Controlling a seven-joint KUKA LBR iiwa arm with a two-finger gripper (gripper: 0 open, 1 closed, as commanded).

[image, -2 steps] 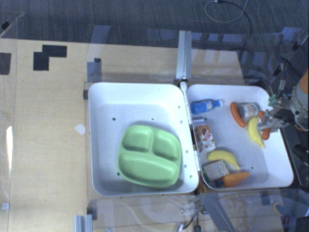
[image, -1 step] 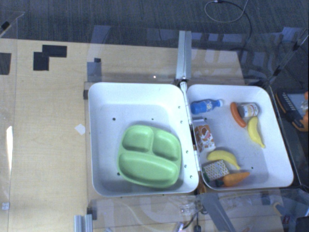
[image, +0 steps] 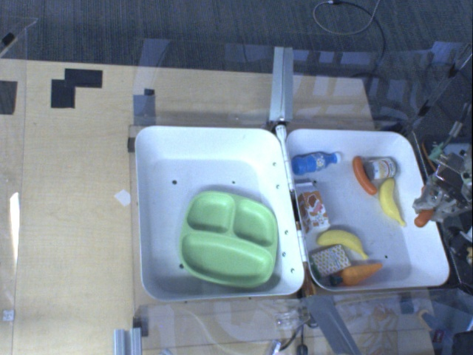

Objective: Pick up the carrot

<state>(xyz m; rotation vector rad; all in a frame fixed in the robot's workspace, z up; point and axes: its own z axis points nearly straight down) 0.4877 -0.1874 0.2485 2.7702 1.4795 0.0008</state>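
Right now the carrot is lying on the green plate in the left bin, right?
No. The camera view shows the carrot in the right bin, at its near edge beside a sponge. The green plate is in the left bin.

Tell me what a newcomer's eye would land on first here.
The big green divided plate in the left bin stands out most. Next come the right bin's bright pieces: the orange carrot near its front wall, two yellow bananas and a blue bottle.
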